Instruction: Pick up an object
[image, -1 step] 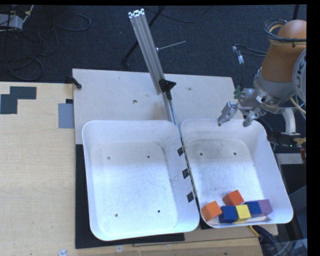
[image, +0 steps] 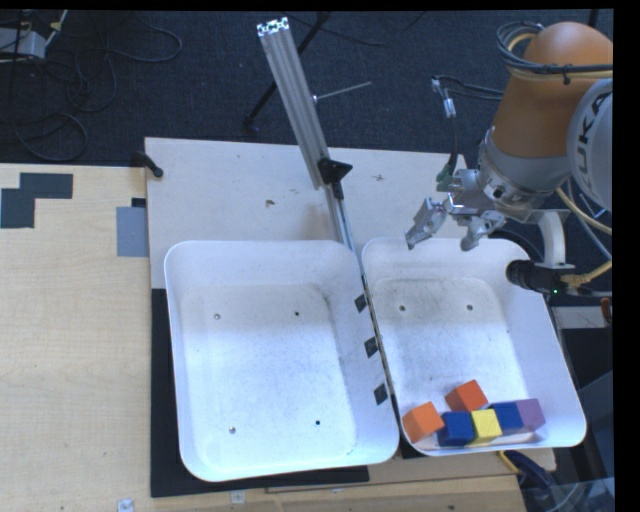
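From my station I see the pincer (image: 447, 228) hanging above the far rim of the right bin (image: 560, 385), its two fingers spread apart with nothing between them. So the pick is not yet begun in any real sense: no object is held, and the whole descent and closing are left to do.

The candidates lie well away from the pincer, toward the near corner of that same bin: an orange block (image: 423, 418), a red-orange block (image: 466, 396), a blue block (image: 458, 428), a yellow block (image: 486, 424), another blue block (image: 508, 415) and a purple block (image: 530, 411). They sit packed, touching one another and pressed to the bin wall, which I judge will crowd the fingers.

The left bin (image: 200, 400) lies across the divider. A slanted aluminium rail (image: 300, 110) rises from the counter (image: 240, 185), beyond and to the side of the pincer.
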